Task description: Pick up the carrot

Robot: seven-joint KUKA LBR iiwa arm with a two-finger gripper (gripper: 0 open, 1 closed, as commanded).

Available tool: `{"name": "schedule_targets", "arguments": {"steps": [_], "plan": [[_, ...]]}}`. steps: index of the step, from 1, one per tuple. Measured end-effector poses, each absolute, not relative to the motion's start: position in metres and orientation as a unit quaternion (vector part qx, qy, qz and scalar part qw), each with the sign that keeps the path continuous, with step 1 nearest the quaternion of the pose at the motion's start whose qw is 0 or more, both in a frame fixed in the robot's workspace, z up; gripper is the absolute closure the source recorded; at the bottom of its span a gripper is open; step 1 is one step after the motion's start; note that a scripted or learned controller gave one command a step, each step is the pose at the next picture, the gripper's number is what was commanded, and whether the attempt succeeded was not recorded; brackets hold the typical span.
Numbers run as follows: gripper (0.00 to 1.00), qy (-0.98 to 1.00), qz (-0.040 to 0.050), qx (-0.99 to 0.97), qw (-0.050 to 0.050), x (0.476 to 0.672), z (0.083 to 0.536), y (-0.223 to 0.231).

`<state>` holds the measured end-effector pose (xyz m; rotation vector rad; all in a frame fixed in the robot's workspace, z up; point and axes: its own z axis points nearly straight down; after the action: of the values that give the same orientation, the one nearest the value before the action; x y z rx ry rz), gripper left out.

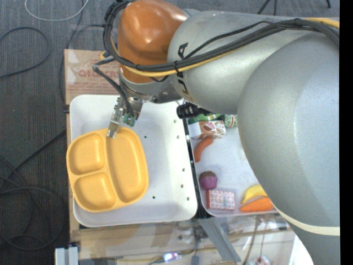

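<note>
the orange tapered plastic carrot [257,205] lies at the near edge of the right shallow white bin [240,158], partly hidden under the large grey arm [276,104]. a yellow banana-like piece [253,192] touches it from above. just to its left sits a small pink patterned box [222,200], with a dark purple round toy [208,180] beside that. farther back are a reddish sausage-shaped toy [202,147] and a small can with a red and white label [212,128], its writing too blurred to read. the gripper [114,130] is well apart, over the left white bin [165,148], at the rim of a yellow three-compartment plastic plate [107,170]. its narrow tips look pressed close together, pinching nothing. a brown cardboard sheet with faded red print [88,76] lies behind the left bin.
</note>
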<state>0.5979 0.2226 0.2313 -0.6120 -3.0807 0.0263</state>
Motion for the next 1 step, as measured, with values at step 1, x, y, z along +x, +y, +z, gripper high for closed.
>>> {"name": "schedule_targets", "arguments": {"steps": [1], "plan": [[0.0,-0.981,0.0068,-0.196,-0.002,0.5989,0.2335,0.2231]]}}
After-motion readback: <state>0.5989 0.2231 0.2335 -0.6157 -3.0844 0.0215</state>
